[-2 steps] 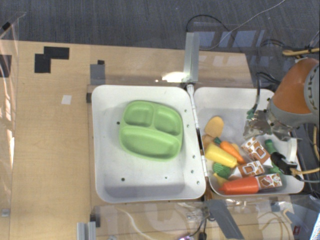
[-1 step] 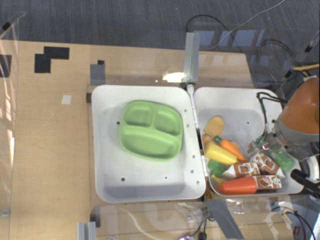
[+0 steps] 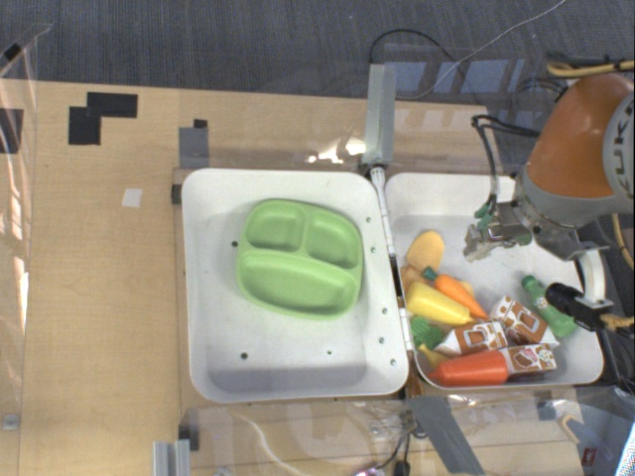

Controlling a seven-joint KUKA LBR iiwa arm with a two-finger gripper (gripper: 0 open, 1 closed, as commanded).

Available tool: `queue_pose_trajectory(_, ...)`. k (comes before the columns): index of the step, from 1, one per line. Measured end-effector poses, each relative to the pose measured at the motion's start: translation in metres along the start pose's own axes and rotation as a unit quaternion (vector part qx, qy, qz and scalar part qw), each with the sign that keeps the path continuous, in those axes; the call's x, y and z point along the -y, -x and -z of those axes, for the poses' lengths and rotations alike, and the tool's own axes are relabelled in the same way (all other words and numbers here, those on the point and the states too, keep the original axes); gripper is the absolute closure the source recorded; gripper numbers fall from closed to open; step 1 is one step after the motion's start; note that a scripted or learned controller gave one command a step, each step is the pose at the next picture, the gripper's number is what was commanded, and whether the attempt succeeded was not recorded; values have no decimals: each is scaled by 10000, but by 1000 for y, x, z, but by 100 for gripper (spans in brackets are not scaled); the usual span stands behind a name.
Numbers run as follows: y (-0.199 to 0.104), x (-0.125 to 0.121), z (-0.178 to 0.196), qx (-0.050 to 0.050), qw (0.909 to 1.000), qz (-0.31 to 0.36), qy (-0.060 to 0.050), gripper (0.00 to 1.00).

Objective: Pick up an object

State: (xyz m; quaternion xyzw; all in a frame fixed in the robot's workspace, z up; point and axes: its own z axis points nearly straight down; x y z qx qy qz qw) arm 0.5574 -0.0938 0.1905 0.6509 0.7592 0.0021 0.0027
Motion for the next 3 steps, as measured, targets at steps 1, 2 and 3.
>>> queue_pose_trajectory(1,0,0,0,-1,10000,-4,-4,0)
queue_pose_trajectory(2,-6,25,-100,5,9982,-596,36,0)
queue_pose_trajectory(3,-7,22,-88,1,9983,-583,72,100)
